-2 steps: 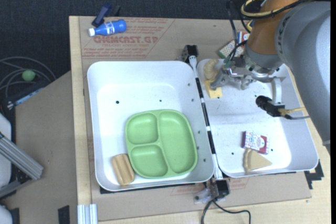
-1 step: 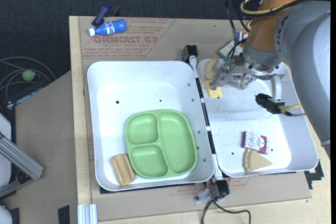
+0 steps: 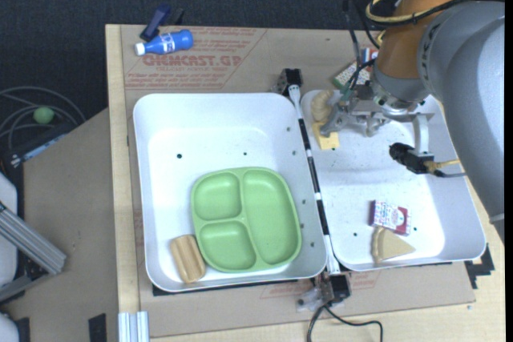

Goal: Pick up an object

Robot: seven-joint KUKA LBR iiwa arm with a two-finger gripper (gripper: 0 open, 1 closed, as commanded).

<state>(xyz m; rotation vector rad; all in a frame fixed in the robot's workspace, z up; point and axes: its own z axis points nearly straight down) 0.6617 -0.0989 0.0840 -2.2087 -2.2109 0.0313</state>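
1. The claw hangs low over the right bin's far left corner; its state I cannot tell.
2. A yellow block lies just beneath it.
3. A green plate sits in the left bin.

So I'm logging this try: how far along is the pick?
Done: the arm has reached into the right bin; its gripper sits low at the far-left corner by a yellow block. In hand: nothing visibly held. Left: grasp and lift.
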